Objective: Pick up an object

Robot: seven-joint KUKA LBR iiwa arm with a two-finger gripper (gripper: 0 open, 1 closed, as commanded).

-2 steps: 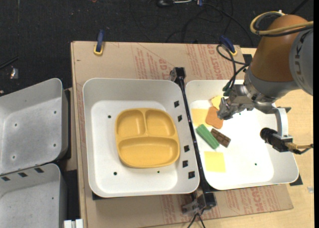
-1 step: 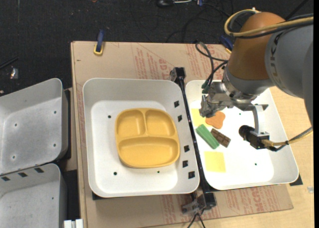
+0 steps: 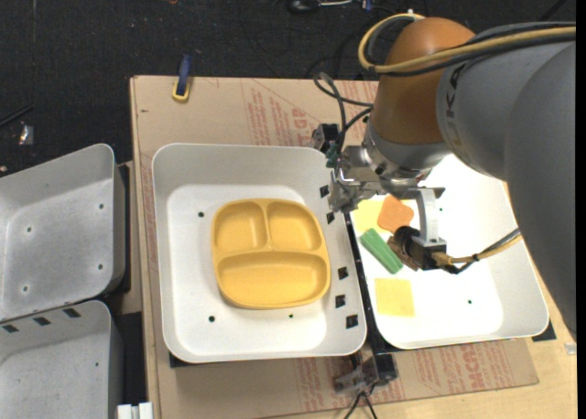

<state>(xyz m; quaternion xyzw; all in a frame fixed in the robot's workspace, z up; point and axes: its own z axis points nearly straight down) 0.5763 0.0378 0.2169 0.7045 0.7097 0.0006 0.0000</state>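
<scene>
- Yellow plate (image 3: 271, 254) is sitting in the left bin (image 3: 174, 225).
- Green block (image 3: 380, 251), orange piece (image 3: 396, 214) and yellow square (image 3: 395, 297) are lying in the right bin (image 3: 494, 307), centre right of the frame.
- Gripper (image 3: 363, 185) is hanging just beside them; whether wide or narrow cannot be told.

Yellow plate (image 3: 271, 252): smooth plastic, faint sheen. Left bin (image 3: 183, 321) and right bin (image 3: 481, 316): white, matt, hard-looking. Desk (image 3: 247, 106): dull brown cardboard, red print. Arm shell (image 3: 526, 106): smooth satin grey. Orange band (image 3: 412, 88): glossy. Green block (image 3: 380, 251): matt.

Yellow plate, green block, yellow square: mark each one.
Yellow plate (image 3: 271, 254), camera view, centre ridge.
Green block (image 3: 380, 251), camera view, middle of its top face.
Yellow square (image 3: 395, 297), camera view, centre.
</scene>
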